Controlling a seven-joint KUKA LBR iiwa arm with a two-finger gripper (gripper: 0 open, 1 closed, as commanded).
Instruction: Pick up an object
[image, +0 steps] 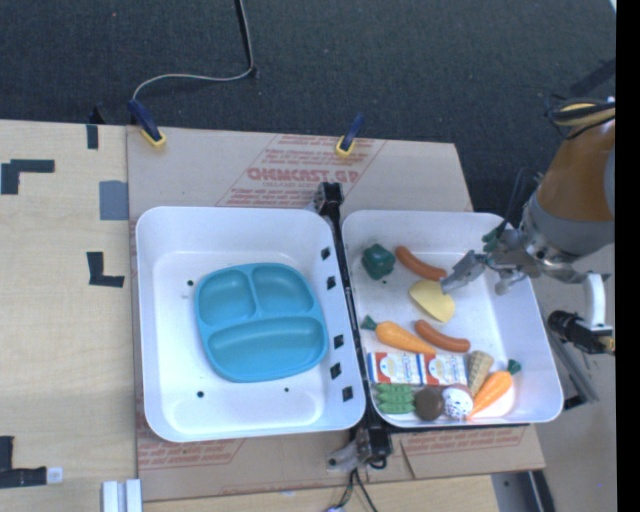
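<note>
Camera view: arm comes in from the right, hand (482, 270) low over the far-right part of the right bin (525, 345), fingers spread, released, nothing between them. One fingertip (458, 279) sits just above the yellow wedge-shaped piece (433, 299), touching or nearly so, can't tell which; I'd judge that's the pick target, since the hand is angled down toward it. Toys are all dumped loose in the right bin, so anything there is fair game. Around the target: hot dog (419, 263) just far of it, green pepper (378, 261) to the far left, second sausage (441, 336) and a carrot (401, 336) just near of it. Near wall is crowded: printed box (420, 368), green pods (395, 399), ice-cream cone (479, 369), another carrot (492, 392). Hot dog and sausage flank the wedge closely and could get clipped on closing. Left bin (165, 330) holds a blue divided plate (262, 320), well apart. Both bins sit on cardboard clamped to the desk (50, 330).
</note>
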